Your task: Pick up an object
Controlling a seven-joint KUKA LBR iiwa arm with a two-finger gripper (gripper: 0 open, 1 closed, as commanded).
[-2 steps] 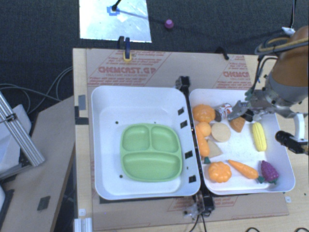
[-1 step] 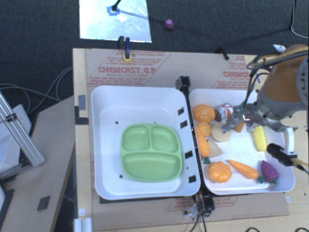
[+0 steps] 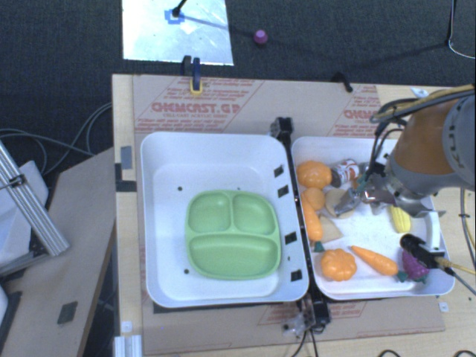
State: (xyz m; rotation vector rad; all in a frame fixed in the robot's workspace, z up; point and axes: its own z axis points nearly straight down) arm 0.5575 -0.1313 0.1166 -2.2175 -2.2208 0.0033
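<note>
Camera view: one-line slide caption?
KUKA arm's claw low in the right bin among toy food; green divided plate in the left bin.

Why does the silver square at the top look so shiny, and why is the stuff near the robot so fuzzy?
In the camera view, the silver sheet on the dark floor bounces the room light, so it glares pale; the gripper over the right bin looks soft and smeared, so small toys beside it are hard to name; the green divided plate in the left bin is evenly lit.
</note>
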